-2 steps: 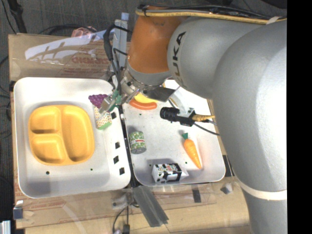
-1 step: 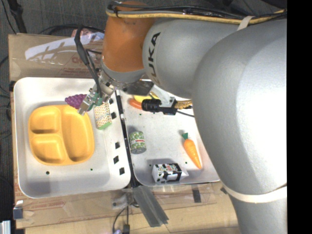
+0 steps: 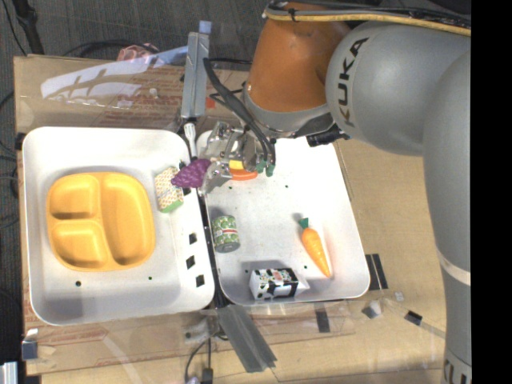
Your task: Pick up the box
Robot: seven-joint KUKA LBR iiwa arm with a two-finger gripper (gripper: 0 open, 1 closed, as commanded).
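Judging from the camera view, little of the task is counted as done; the box (image 3: 274,282), black and white in pattern, is seen lying flat on the floor of the right bin (image 3: 346,214), close to the near rim and untouched; nothing is seen pressing on it or lifting it. The gripper (image 3: 234,157) is placed at the far left corner of the same bin, well apart from the box, beneath the orange band of the arm (image 3: 384,78); whether the fingers are apart or together cannot be told, as the metalwork there is crowded and partly masked by cables. A purple item (image 3: 190,174) and an orange-and-yellow item (image 3: 240,169) are seen just beside the gripper, yet neither can be said to be held. A small green can (image 3: 226,234) and a toy carrot (image 3: 315,247) are lying between that corner and the box. In the left bin (image 3: 104,146) a yellow divided tray (image 3: 101,220) is resting. What is left, it is judged, is the whole pick: the approach to the near rim, the descent over the box, the closing and the lift.
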